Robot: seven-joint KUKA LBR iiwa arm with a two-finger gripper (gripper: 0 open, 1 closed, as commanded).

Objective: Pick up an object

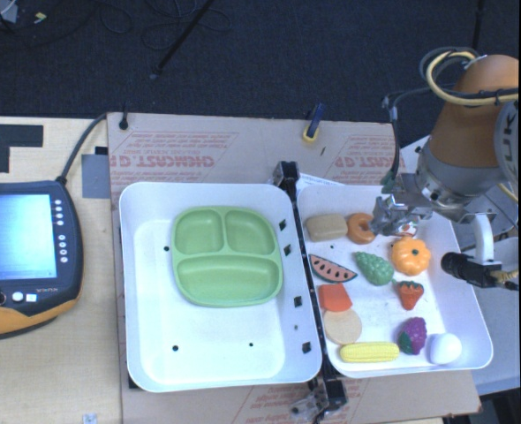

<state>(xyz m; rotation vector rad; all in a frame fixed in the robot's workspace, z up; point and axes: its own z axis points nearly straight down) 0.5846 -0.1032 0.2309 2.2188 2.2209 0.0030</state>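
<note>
My gripper [393, 217] is low in the upper part of the right bin [472, 325], just beside the orange ring [361, 228] and near the small pumpkin [411, 256]. If my fingers are open or closed, I cannot tell. The toys here lie very close together, so I think I may catch two, or push the ring against the tan bread [326, 227] and take nothing.

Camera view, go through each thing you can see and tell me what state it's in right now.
Green three-compartment plastic plate: flat in left white bin.
Orange toy pumpkin: upright in right white bin.
Red toy watermelon slice: lying flat.
Yellow toy corn cob: lying flat.
Pincer: low over the right bin.
Handheld screen: lit.
</note>
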